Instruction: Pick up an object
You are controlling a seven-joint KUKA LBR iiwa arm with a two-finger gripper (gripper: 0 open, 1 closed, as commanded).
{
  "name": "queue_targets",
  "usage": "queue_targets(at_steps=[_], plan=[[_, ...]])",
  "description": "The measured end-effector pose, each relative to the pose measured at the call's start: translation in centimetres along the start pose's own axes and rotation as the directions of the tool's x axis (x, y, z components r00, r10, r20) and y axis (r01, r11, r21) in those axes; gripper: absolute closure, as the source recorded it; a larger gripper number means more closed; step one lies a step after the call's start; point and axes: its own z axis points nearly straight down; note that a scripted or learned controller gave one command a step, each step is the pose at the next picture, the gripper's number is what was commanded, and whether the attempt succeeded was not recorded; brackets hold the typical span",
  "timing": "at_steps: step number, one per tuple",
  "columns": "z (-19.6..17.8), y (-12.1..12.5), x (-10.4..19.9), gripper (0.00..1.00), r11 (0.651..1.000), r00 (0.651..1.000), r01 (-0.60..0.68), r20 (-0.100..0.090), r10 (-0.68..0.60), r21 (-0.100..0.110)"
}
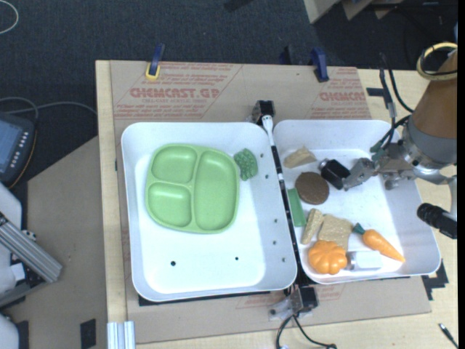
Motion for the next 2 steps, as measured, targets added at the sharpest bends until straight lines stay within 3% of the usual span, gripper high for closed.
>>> queue_targets(at_steps=[1, 2], plan=[[-0.7, 0.3, 0.0, 0.0, 1.0, 1.0, 0.003, 0.002, -0.003, -0.013], [3.7, 0.1, -0.3, 0.0, 1.0, 1.0, 0.002, 0.001, -0.002, -0.007]])
